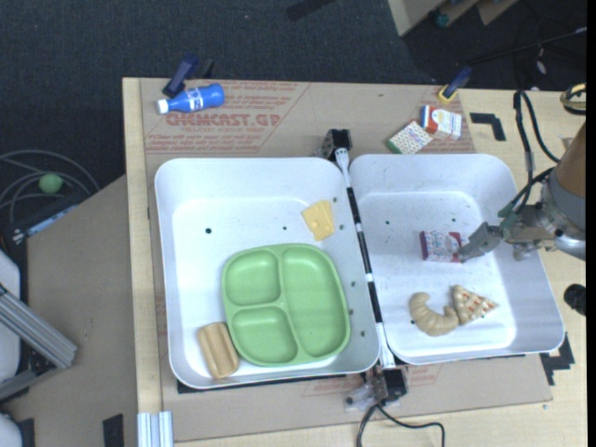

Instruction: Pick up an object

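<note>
In the right bin (484,180) lies a small red, white and purple packet (436,245). My gripper (473,246) reaches in from the right and sits low at the packet's right end, touching it or nearly so. Nearer the front of the same bin are a tan croissant (433,316) and, touching its right end, a toy pizza slice (474,303). The left bin (186,194) holds a green divided plate (281,302), a yellow cheese wedge (318,220) behind it and a tan bread piece (217,349) at its front left.
On the bench behind the bins lie a blue bottle (192,99) at the left and a small box with a card (425,130) near the right bin's back rim. Cables hang at the right by the arm.
</note>
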You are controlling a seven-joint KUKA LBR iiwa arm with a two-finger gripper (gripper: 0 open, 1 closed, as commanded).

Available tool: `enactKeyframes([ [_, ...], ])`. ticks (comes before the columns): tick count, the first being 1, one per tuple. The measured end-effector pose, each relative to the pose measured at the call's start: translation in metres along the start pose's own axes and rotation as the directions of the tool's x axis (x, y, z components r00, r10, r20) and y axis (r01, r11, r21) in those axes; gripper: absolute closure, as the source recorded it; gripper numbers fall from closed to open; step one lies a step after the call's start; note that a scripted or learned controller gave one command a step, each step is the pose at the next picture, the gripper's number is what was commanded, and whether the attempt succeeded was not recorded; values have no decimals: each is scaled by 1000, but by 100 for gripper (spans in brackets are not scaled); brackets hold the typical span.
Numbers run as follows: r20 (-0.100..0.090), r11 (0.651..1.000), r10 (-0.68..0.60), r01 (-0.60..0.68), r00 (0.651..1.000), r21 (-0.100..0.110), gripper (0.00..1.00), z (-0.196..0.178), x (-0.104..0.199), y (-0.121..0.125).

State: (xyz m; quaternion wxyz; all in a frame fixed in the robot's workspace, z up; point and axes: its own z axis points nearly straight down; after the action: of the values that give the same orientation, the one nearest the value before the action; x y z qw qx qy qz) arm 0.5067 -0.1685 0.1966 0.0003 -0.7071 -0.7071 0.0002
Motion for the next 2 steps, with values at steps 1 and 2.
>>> enactKeyframes([
  [1,0,1000,-2,2,1000,-2,0,7,33,95],
  [2,0,1000,1,-1,1000,2,0,78,25,83],
])
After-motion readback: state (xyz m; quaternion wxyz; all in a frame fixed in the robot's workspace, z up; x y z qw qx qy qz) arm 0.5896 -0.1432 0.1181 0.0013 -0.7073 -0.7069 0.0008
